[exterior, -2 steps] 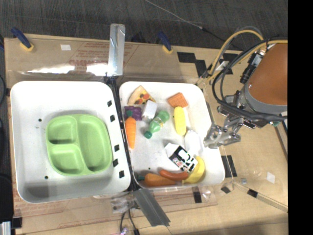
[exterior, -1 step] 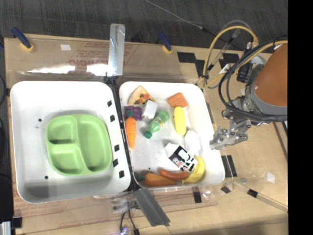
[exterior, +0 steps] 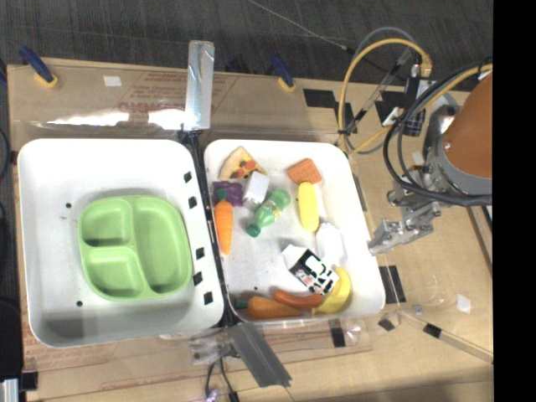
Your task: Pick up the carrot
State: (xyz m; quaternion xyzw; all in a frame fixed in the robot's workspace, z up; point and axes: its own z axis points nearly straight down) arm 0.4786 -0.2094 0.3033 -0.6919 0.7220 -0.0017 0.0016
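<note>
Against the right bin's (exterior: 356, 193) left wall lies the carrot (exterior: 224, 226): smooth orange taper, pointing down, w/ a purple item (exterior: 227, 193) touching its top. Crowding nearby: green bottle (exterior: 267, 213), yellow oblong piece (exterior: 308, 206), pizza slice (exterior: 239, 164), orange wedge (exterior: 304, 172), banana (exterior: 338, 294) & white box (exterior: 311, 268) toward the front. Left bin (exterior: 38, 182) holds a glossy green divided plate (exterior: 134, 246). Gripper (exterior: 395, 234) sits outside the right bin's rim, well apart from the carrot, holding nothing; can't tell how wide it's open.
</note>
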